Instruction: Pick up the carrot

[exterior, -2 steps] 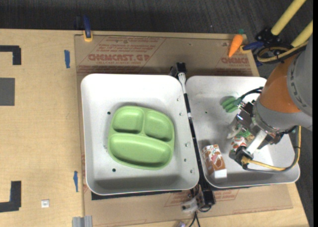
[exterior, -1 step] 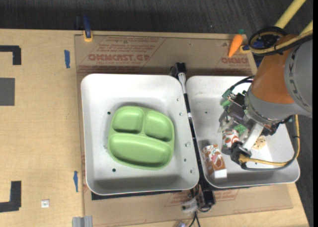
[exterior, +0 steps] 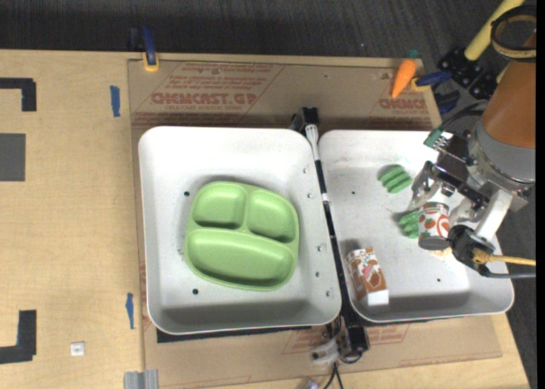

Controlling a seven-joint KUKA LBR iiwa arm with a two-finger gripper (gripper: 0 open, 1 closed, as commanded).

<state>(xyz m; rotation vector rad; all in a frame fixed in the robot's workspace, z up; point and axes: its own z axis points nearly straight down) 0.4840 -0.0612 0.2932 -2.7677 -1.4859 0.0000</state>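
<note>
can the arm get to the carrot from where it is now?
Probably not without repositioning. The small orange carrot lies on the cardboard beyond the right white bin, outside both bins. The tool is low inside that bin, over a red-and-white can. Nothing covers the carrot.

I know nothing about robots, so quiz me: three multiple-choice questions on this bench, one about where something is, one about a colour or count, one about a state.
1. Where does the carrot lie?
A. In the left bin
B. On the cardboard beyond the right bin
C. On the green tray

2. How many compartments has the green tray?
A. Two
B. Three
C. Five

3. How does the small carton rest in the right bin?
A. Lying on its side
B. Upright on its base
C. Leaning on the tray

Answers:
1. B: it lies outside the bin's far rim, near the clamps.
2. B: two small compartments sit above one long one.
3. A: its long printed face lies flat on the bin floor.
</note>
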